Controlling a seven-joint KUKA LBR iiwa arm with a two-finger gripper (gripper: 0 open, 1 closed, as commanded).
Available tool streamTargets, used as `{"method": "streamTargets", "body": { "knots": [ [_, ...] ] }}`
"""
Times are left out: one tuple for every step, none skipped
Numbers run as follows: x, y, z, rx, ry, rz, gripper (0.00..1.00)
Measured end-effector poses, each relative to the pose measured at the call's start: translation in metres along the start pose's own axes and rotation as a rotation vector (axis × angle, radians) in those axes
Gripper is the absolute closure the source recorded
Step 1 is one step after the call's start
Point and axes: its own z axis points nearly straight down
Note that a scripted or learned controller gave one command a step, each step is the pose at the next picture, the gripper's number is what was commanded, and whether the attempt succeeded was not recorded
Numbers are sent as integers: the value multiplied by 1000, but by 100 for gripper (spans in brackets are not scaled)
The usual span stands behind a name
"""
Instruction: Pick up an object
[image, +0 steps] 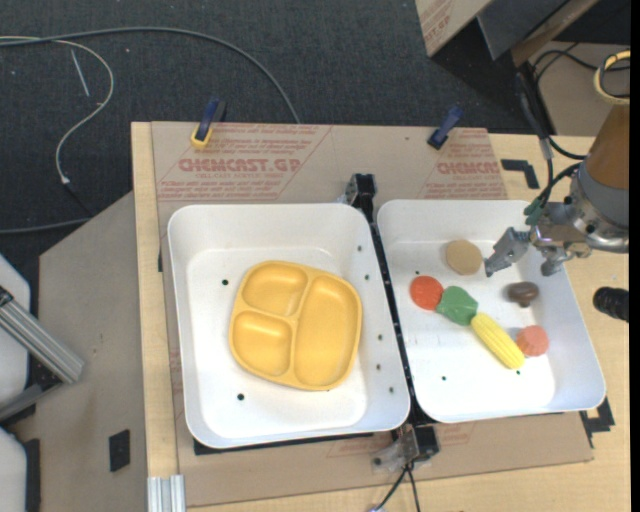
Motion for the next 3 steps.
{"method": "streamTargets", "body": {
  "knots": [
    [0,2,-7,-13,-2,-3,0],
    [-3,4,55,-6,-1,-2,0],
    [-4,9,117,-6,0,-3,0]
  ]
}}
